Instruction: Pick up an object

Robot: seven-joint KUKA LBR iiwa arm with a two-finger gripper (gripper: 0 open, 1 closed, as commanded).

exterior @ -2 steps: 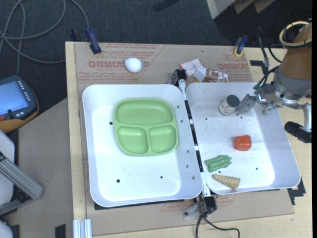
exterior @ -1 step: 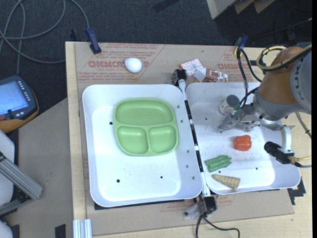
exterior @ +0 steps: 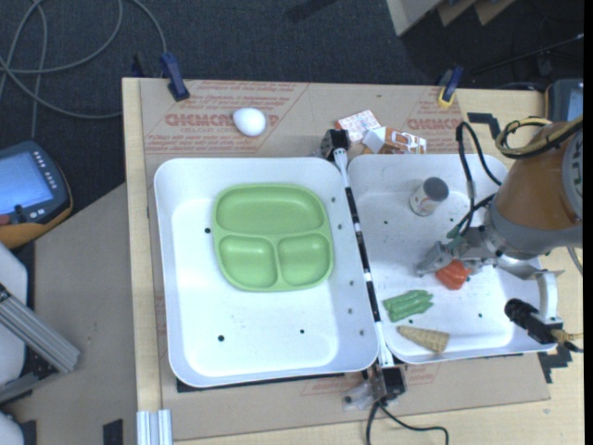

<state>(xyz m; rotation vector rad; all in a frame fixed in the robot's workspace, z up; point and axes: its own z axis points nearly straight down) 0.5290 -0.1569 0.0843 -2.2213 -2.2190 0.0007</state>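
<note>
Gripper (exterior: 443, 263) low in the right bin (exterior: 394, 193), fingers hard to make out, cannot tell their state, red object (exterior: 452, 276) touching it at 5 o'clock, partly hidden, arm (exterior: 537, 193) cut off at right.

Two shallow white plastic bins (exterior: 185, 248) (exterior: 482, 327) stood there, holding one green divided tray (exterior: 273, 236), one grey cylinder (exterior: 429, 195), one orange-red round piece (exterior: 452, 275), one green pod (exterior: 408, 304) and one tan cone (exterior: 424, 338).
</note>
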